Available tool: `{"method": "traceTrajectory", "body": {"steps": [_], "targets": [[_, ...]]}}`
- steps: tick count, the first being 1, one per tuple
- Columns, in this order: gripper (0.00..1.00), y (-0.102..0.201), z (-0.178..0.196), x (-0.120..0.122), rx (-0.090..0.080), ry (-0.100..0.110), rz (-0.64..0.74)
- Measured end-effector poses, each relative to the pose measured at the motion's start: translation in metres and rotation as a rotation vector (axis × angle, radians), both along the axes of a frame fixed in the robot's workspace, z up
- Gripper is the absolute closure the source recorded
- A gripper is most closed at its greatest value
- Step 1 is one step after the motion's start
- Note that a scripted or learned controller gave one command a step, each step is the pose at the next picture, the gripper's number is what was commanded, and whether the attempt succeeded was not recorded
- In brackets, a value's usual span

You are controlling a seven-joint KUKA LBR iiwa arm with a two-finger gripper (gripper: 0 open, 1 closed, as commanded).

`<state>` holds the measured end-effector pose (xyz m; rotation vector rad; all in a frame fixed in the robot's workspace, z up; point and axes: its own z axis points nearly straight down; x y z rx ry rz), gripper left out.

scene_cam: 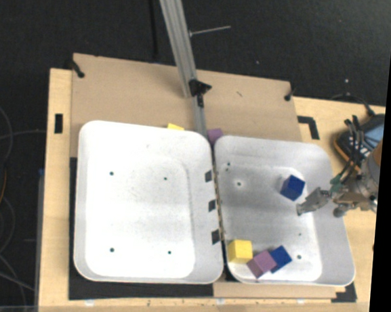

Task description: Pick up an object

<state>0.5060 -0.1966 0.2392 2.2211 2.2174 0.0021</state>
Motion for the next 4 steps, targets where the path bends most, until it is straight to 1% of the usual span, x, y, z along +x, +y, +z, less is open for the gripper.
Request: {"method": "traceTrajectory", "body": {"steps": [1,2,3,4], "targets": [[0.00,-0.018,-0.112,0.053,0.001,0.007,0.005],[0.00,-0.010,-0.141,0.115,-0.003,-0.005,0.007],[1.00,-0.013,-0.129,0.113,-0.006,-0.003,0.010],[1.00,0.063,-0.137,0.126,-0.003,-0.010,0.009]]}}
